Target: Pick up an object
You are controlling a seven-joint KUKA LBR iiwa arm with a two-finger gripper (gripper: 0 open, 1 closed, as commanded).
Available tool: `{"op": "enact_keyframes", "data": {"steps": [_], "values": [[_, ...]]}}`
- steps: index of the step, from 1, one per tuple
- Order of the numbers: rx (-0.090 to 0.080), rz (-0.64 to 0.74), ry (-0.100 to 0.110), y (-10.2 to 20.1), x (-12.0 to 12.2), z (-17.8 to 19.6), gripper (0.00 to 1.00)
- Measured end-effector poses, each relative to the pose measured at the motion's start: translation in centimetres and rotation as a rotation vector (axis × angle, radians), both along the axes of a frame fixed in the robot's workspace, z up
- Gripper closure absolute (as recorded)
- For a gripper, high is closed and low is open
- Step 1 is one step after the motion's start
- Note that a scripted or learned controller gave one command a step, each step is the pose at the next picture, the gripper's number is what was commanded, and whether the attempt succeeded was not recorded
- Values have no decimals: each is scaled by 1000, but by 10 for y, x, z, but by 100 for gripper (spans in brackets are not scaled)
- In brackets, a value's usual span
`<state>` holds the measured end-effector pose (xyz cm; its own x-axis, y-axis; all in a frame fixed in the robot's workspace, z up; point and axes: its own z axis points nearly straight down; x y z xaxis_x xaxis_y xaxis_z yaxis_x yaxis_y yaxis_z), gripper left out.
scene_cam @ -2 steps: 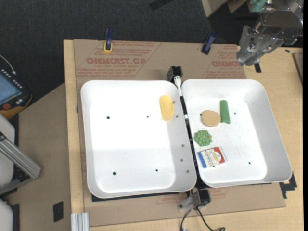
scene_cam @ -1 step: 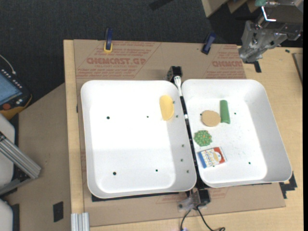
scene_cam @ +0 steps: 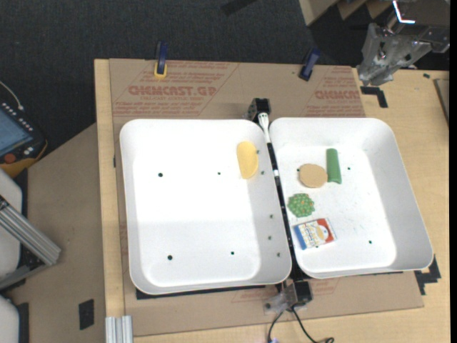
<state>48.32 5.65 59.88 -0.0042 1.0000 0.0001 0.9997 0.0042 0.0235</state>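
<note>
I see the gripper (scene_cam: 375, 66) high past the worktop's far right corner, its jaws' state unclear to me, and I worry that the disc (scene_cam: 312, 175) touching the green stick (scene_cam: 333, 166) in the right bin (scene_cam: 400, 191) invites a muddled, slipping grab.

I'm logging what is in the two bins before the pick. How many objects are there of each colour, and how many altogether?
Yellow: 1, the yellow piece in the left bin.
Tan: 1, the round tan disc in the right bin.
Green: 2, the green stick and the speckled green ball.
Red, white and blue: 1, the small packet.
Total: 5
</note>
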Motion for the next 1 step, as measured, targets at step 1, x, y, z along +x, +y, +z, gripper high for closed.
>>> {"op": "enact_keyframes", "data": {"steps": [1], "values": [[1,0,-4,0,1,11,100]]}}
